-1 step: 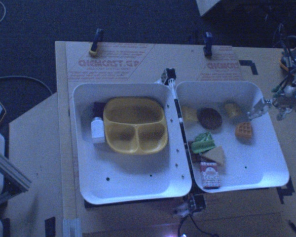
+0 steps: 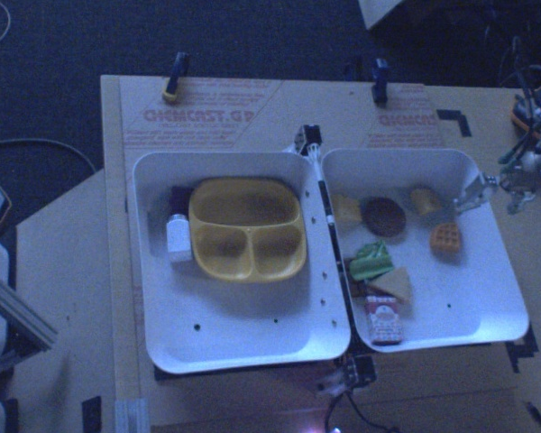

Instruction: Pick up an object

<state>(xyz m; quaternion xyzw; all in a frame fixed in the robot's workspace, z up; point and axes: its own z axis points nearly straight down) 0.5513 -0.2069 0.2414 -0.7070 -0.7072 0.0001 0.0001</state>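
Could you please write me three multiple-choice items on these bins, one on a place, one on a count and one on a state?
1. Where does the yellow tray lie?
A. left bin
B. right bin
C. on the bench outside the bins

2. How many compartments does the yellow tray have?
A. one
B. three
C. five

3. How does the waffle stand to the hand?
A. gripped in it
B. lying free on the right bin's floor
C. stacked on the tray

Answers:
1 A, it rests inside the left bin, beside the small white bottle.
2 B, one long section and two smaller ones.
3 B, the waffle lies apart from the hand at the bin's far right rim.
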